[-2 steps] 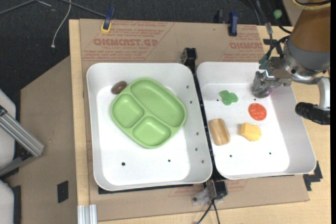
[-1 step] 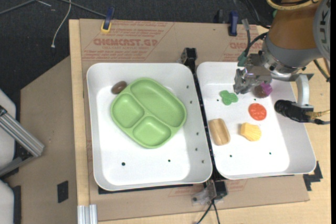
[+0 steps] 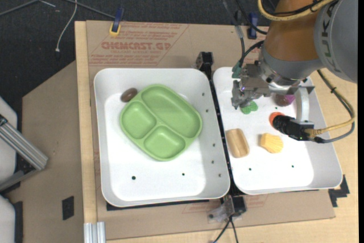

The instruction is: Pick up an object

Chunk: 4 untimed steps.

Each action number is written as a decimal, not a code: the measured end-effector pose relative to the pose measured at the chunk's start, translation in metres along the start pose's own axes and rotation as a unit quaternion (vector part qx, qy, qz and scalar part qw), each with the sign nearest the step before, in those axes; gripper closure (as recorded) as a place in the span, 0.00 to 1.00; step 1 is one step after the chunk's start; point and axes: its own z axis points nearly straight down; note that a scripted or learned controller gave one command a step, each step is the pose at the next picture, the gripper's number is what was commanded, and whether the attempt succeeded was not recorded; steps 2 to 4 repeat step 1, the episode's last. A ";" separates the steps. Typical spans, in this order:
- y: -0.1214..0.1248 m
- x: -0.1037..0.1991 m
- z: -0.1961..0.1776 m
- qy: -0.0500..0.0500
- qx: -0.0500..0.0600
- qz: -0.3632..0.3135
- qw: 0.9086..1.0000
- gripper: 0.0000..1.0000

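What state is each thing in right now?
Green tray: flat in left bin, compartments bare.
Brown piece: at tray's upper-left edge.
Bread: lying in right bin.
Yellow piece: lying, untouched.
Tool: low over green item.

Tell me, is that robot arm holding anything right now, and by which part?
It cannot be told. The gripper hangs low in the right white bin, right over a small green object, but the arm's bulk hides whether anything is gripped.

Hand (image 3: 243, 101) over right bin (image 3: 296, 176), green tray (image 3: 161, 121) left.
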 end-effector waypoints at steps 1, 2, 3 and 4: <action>-0.003 0.057 0.017 0.000 0.001 0.000 1.000 1.00; -0.003 0.057 0.017 0.000 0.001 0.000 1.000 1.00; -0.003 0.057 0.017 0.000 0.001 0.000 1.000 1.00; -0.003 0.057 0.017 0.000 0.001 0.000 1.000 1.00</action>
